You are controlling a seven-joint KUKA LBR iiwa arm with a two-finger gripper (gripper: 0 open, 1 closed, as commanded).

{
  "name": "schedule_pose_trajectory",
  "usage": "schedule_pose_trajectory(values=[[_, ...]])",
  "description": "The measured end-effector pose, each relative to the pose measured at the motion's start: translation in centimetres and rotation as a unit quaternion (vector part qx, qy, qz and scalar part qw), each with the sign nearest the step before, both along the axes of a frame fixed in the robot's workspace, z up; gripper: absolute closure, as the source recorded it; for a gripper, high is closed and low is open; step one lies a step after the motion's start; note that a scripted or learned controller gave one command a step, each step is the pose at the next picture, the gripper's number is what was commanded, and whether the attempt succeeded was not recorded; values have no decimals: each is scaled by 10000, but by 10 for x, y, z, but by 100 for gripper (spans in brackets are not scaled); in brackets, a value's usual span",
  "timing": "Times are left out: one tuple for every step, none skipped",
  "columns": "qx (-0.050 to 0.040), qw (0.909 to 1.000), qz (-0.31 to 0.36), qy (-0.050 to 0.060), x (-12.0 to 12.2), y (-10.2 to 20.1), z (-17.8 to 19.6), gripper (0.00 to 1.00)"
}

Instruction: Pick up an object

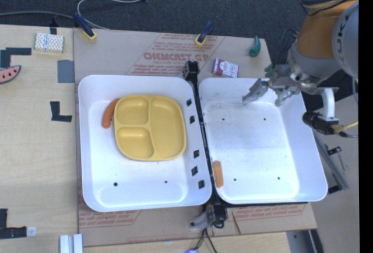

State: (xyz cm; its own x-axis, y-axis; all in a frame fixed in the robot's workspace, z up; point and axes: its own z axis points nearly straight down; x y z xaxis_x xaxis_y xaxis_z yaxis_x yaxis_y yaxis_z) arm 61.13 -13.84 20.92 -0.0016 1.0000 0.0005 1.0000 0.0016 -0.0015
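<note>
Pincer is hovering spread wide and empty; the orange piece, lying well below-left against the right bin's wall, is risking a blocked finger.

On the cardboard sheet under the bins, red print reads roughly "CHEMCAST GP", at the far side. Similar red print along the near edge is too small to read.

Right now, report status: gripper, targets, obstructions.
Two-finger gripper open over right white bin's far edge, holding nothing. Small orange carrot-like piece by its left wall. Nothing between them.
</note>
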Motion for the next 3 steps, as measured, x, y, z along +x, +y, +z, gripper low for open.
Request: schedule_pose_trajectory(values=[[2,10000,0,9,18,35,-53,0],[-2,10000,-5,9,11,44,-103,0],[1,10000,-2,-6,39,45,-124,0]])
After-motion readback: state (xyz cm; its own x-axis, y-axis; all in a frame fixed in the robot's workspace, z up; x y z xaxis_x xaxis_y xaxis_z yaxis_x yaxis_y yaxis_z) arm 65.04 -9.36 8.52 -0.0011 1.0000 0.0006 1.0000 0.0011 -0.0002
